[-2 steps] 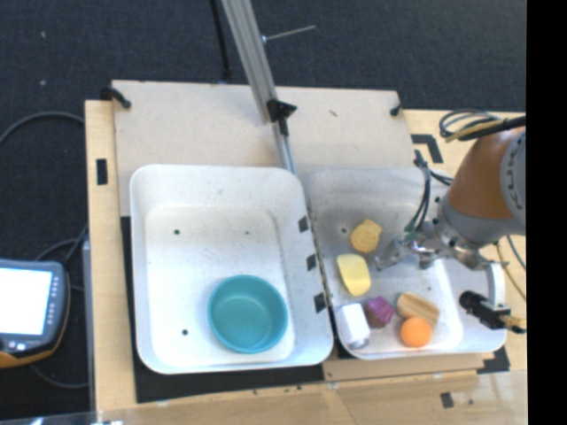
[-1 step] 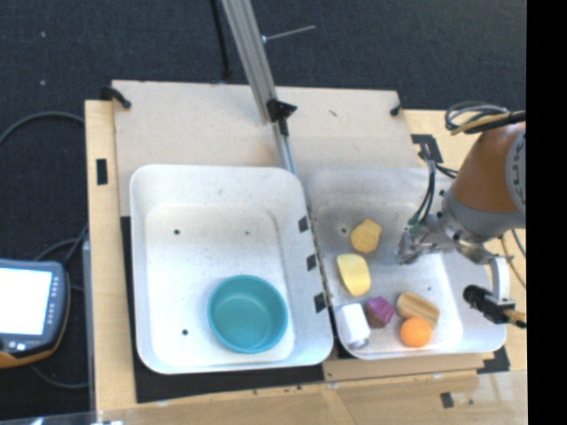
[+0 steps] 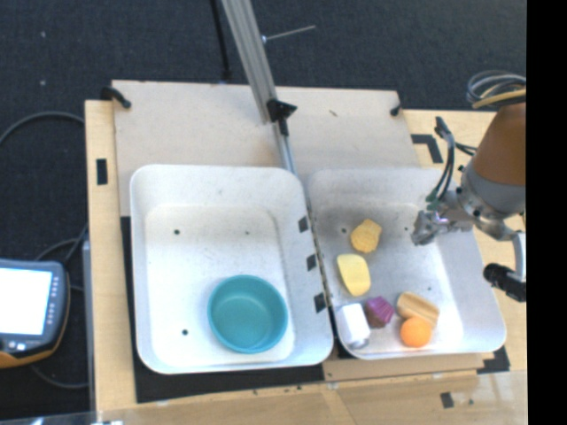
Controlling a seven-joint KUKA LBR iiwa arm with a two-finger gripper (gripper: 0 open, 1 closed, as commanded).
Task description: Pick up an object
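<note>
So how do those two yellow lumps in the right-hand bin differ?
The upper yellow piece is darker, golden and roundish with a lumpy outline; the lower yellow piece is paler, bigger and longer. The upper one lies nearer the gripper. Both rest loose on the floor of the right bin.

Even, bright overhead light; soft, slightly blurred detail.

Two white bins (image 3: 159, 193) sit side by side on the desk (image 3: 204, 122). One teal bowl (image 3: 248, 313), two yellow pieces (image 3: 365, 235), one white cylinder (image 3: 355, 323), one purple piece (image 3: 380, 311), one tan block (image 3: 416, 306), one orange ball (image 3: 415, 332).
</note>
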